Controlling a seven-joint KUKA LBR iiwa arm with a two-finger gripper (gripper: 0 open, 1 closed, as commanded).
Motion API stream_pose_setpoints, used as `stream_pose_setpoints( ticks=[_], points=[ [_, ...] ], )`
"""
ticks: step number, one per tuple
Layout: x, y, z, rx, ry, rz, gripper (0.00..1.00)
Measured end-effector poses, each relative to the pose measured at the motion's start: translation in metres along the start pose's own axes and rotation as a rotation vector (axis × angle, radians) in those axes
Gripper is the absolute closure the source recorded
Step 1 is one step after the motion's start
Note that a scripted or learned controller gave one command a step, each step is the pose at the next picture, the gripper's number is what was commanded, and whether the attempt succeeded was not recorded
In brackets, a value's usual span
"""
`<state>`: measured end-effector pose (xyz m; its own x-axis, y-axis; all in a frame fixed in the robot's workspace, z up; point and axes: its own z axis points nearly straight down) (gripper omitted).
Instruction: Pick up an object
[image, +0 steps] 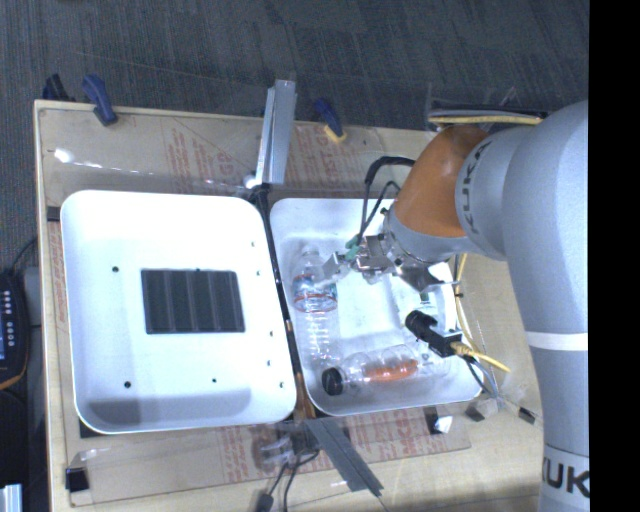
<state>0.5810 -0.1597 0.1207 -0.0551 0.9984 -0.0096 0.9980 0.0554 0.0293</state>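
In the right bin (290, 225) a clear water bottle (315, 305) lies with its long axis running up and down the frame, just left of the gripper (375, 258); a second bottle (385, 368) lies crosswise below, along the bin's lower edge. Whether the gripper is spread or closed, I cannot tell

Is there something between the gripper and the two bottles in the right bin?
Nothing visible. The gripper hangs over the right bin, beside the upright-lying clear bottle; the second bottle lies along the near wall.
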Motion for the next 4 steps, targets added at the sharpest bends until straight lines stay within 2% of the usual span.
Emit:
stream_pose_setpoints(
  ticks=[1,2,3,4],
  points=[
    [0.038,-0.001,0.027,0.032,0.011,-0.073,0.0],
    [0.038,0.0,0.017,0.034,0.011,-0.078,1.0],
    [0.035,-0.012,0.026,0.025,0.015,-0.234,1.0],
    [0.094,0.049,-0.071,0.029,0.015,-0.356,1.0]
  ],
)
